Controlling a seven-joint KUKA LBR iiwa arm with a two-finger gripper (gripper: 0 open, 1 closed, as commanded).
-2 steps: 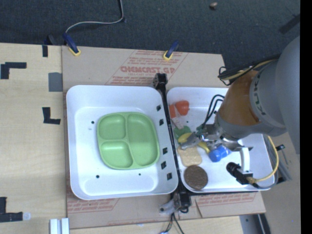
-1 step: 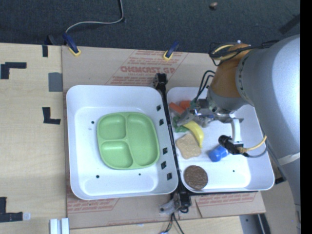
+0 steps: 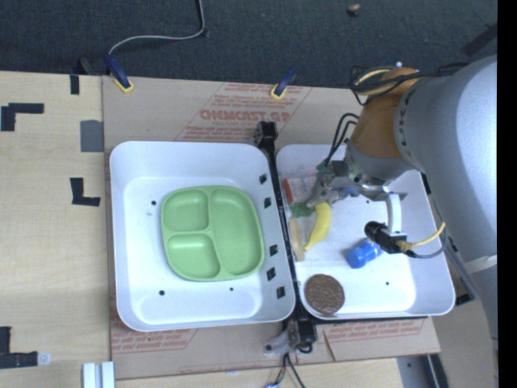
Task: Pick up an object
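Observation:
The right bin (image 3: 404,301) holds a yellow banana (image 3: 318,225), a blue block (image 3: 361,254), a brown round cookie-like disc (image 3: 324,293) and some reddish and green items (image 3: 297,194) against its left wall. My gripper (image 3: 329,186) is low in this bin, just above the banana's upper end and beside the reddish items. The wrist hides the fingertips, so their state is unclear. No object is visibly between them.
The left bin (image 3: 129,176) holds a green divided plate (image 3: 213,233). A black divider with clips (image 3: 275,217) runs between the bins. The grey arm (image 3: 452,136) covers the right bin's far right side. A cable (image 3: 404,241) loops over the right bin.

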